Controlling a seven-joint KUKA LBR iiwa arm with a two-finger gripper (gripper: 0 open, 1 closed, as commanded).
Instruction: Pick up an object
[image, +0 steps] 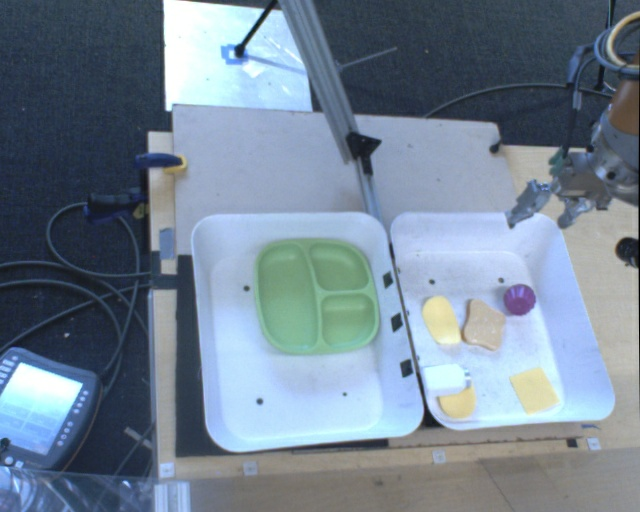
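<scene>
Inside the right bin (580, 300), six small items lie loose on the white floor. A purple ball-like piece (519, 298) sits farthest back, toward the bin's right side. Just beside it, to the left, lies a tan toast-shaped piece (484, 325), and next to that a pale yellow oblong piece (440, 320) — the two nearly touch. Nearer the front edge lie a small white block (446, 377) and, touching it from below, an orange-yellow wedge (458, 403). A flat yellow square (534, 389) lies apart from these at the front right.

Gripper (549, 205) hangs over the back right corner of the right bin, above the rim, well apart from every item. Its two fingers are spread, nothing between them — released. The grey arm (620, 130) enters from the right, with cables bundled above the wrist.

Left bin (215, 300) holds a green divided plate (316, 296) with three compartments, one long at the left and two smaller at the right, lying a little back of centre.

Both bins rest side by side on the table (260, 160). A slanted metal pole (325, 75) crosses the table's back toward the seam between the bins. Off the left edge sit a blue clamp (160, 160), black cables (70, 260), and a handheld control pendant (40, 400) on dark carpet.
</scene>
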